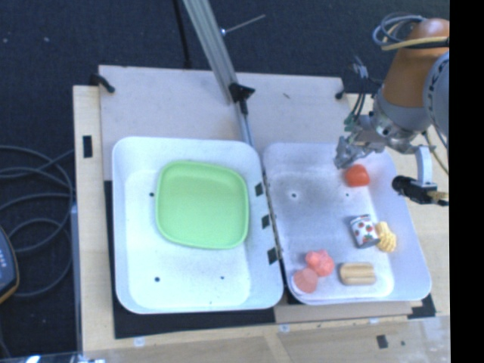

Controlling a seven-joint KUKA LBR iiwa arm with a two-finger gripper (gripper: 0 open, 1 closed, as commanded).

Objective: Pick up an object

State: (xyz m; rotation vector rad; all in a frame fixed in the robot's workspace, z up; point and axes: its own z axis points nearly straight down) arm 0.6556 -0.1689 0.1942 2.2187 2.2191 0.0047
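Orange ball (pixel 357 176) just below hand (pixel 345 156)

I see a green plate (pixel 203 204) lying flat in the left bin (pixel 132 225); black cables (pixel 34 195) trail beside the bench (pixel 174 100).

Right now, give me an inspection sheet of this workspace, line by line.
Surface: two white bins, left bin and right bin, side by side on the bench.
Job's things: orange ball, patterned cube, yellow piece, pink lump, pink disc, tan roll, all in the right bin.
Clutter: green plate in the left bin.
Grippers: gripper just above the ball.
Cables: loops left of the bench.
Surroundings: dark floor.
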